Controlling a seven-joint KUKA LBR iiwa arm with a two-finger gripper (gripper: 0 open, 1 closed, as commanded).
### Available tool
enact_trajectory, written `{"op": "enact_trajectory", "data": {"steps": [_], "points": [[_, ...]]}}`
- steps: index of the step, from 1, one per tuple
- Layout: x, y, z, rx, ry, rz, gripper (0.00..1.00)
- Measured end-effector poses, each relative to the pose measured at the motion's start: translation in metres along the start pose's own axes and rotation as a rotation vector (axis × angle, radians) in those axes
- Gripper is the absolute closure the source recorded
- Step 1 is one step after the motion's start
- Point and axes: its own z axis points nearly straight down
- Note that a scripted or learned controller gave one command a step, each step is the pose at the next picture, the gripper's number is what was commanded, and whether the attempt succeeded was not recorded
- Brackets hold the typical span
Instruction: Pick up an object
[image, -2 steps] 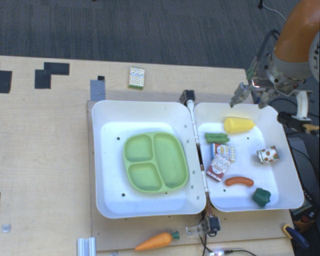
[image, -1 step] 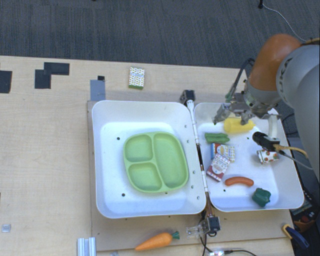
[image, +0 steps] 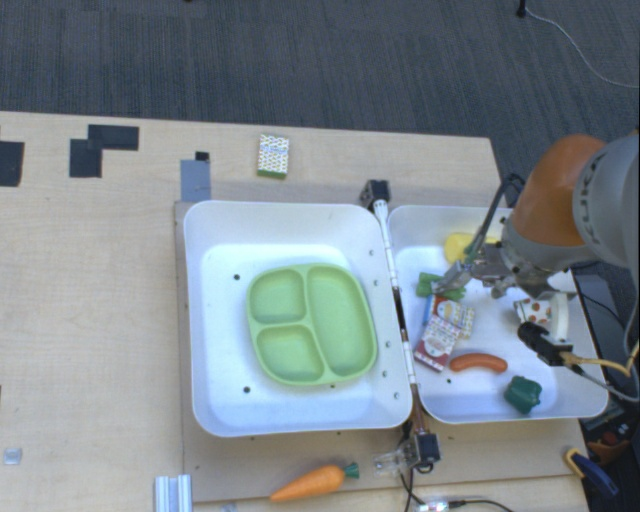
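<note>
Reaching in from the right, the arm (image: 585, 205) bends low over the right bin (image: 590, 405), its gripper (image: 462, 278) fingers' state indiscernible.

Right bin (image: 590, 405) crowded; green tray (image: 311, 324) fills left bin (image: 215, 400).

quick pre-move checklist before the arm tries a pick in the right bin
1. Gripper is over the right bin: ok, it sits above the bin's upper left part.
2. Something already held between the fingers: cannot tell; a green item lies right at the gripper.
3. Pickable things within the bin: ok; snack packet, toy sausage, green toy pepper and a yellow item are all there.
4. Targets lying apart: not ok, the packet and the sausage touch or nearly so.
5. Green divided tray out of the way: ok, it lies in the left bin.
</note>
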Motion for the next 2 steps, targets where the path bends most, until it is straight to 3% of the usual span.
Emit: {"op": "enact_trajectory", "data": {"steps": [1,2], "points": [[0.002,0.002,-0.011,-0.005,0.002,-0.001,1.00],[-0.052,0.055,0.006,0.023,0.002,-0.001,1.00]]}}
